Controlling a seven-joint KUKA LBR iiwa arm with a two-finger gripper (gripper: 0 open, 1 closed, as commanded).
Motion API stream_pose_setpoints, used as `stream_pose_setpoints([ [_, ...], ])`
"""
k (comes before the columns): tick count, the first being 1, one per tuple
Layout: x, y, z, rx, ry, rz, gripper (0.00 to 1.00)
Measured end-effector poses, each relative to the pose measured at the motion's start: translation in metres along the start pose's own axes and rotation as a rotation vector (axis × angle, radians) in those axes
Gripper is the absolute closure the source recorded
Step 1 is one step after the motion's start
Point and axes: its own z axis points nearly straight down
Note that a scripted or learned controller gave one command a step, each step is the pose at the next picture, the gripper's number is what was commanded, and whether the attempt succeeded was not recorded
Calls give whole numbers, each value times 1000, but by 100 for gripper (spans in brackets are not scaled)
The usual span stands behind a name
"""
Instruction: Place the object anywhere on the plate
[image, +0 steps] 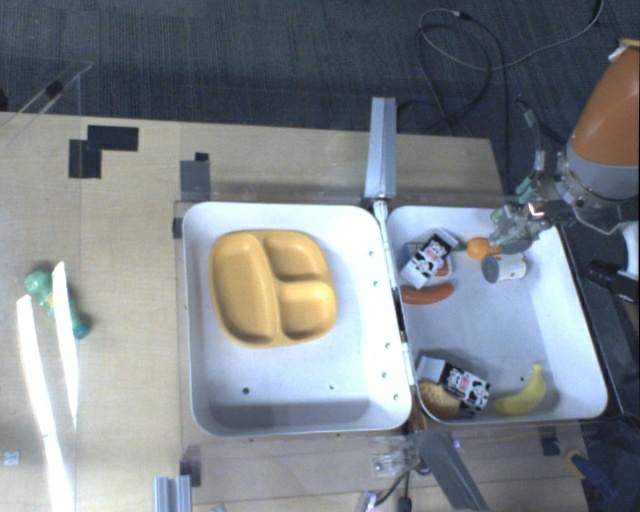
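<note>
Camera view: the tool (515, 225) hangs over the right bin's (585, 330) far corner (open or closed cannot be told), beside an orange ball (479, 247); the yellow plate (272, 286) waits in the left bin (270, 405)

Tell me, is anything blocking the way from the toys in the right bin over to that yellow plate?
Only the raised rims where the two bins meet, between the right bin's toys and the yellow plate. The plate lies alone in the left bin. The end effector hovers at the right bin's far edge, beside a small grey cup.
</note>
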Motion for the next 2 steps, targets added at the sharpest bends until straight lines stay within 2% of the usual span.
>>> stream_pose_setpoints([
  [1, 104, 30, -11, 0, 3, -45, 100],
  [2, 163, 46, 47, 4, 5, 13, 100],
])
